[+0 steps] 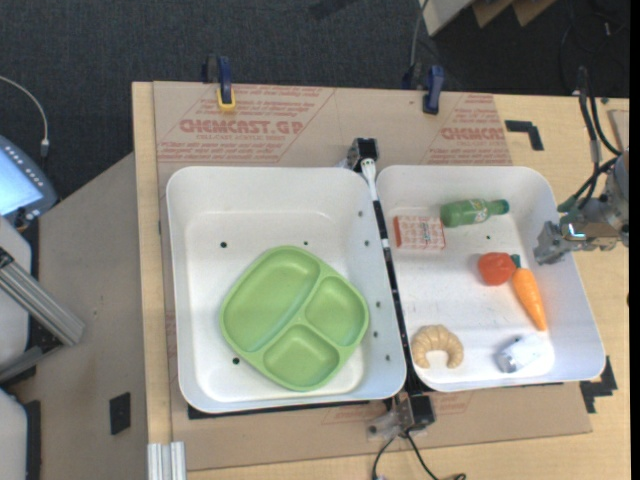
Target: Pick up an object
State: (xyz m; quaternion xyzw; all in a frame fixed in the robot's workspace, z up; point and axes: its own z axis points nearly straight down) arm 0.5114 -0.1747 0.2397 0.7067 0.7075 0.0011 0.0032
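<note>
You have two shallow white plastic bins side by side on the cardboard-covered bench. The left bin (190,268) holds a light green three-compartment plastic plate (293,316), lying flat toward the near half.

The pickable things are all in the right bin (570,298): a green bottle with a white cap (473,211) lying on its side near the far wall, a small red-and-white printed carton (418,232) just left of it, a red tomato-like toy (496,269) toward the middle, an orange toy carrot (529,297) just right of the tomato and pointing toward the near edge, a tan croissant-shaped toy (438,346) at the near left, and a small white-and-blue object (517,354) at the near right — too blurred to name.

The gripper (556,240) sits at the right bin's right rim, level with the tomato but apart from it — nothing is between its fingers, and you cannot tell from here how wide they stand.
</note>
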